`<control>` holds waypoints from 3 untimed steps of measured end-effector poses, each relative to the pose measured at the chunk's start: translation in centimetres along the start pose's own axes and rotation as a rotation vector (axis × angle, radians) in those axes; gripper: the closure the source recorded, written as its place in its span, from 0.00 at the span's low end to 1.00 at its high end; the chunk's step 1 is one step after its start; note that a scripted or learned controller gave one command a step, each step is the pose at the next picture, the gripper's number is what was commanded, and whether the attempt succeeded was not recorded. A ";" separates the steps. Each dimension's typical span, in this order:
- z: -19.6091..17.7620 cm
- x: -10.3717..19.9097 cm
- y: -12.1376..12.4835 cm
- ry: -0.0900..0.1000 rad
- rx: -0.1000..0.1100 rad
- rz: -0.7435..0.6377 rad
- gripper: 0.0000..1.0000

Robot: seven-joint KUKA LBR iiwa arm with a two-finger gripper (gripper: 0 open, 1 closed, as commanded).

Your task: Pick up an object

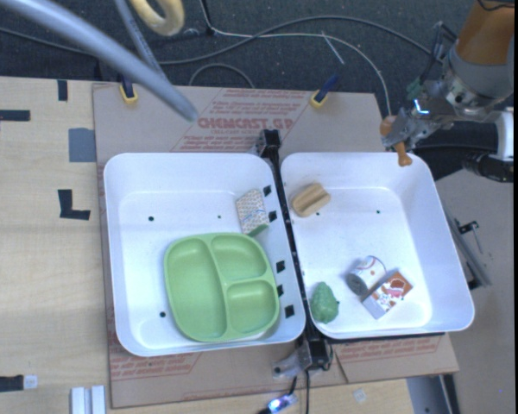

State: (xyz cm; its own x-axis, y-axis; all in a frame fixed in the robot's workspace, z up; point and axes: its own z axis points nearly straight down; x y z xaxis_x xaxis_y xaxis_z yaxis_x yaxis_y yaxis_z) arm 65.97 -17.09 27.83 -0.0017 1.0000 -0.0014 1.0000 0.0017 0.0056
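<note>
While parked above far right corner of right bin (432,231), gripper (403,141) grip state too blurry to tell. Tan bun (311,199), green lump (325,303), small carton (387,293) lying inside right bin.

grey arm (483,93) w/ orange band up top, white section at right edge, tool (401,136) w/ orange tip

Cardboard sheet (242,115) under bins, yellow clamps (128,94).
</note>
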 end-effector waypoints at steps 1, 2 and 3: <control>1.7 4.5 -3.1 0.003 0.009 -0.002 1.00; 1.5 9.2 -5.2 0.003 0.008 -0.004 1.00; 2.0 14.6 -7.3 0.003 0.009 -0.005 1.00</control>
State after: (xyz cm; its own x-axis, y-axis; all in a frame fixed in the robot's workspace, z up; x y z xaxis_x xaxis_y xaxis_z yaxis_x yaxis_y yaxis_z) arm 58.62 -2.48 25.76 -0.0063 1.0000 0.0017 1.0000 0.0063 -0.0034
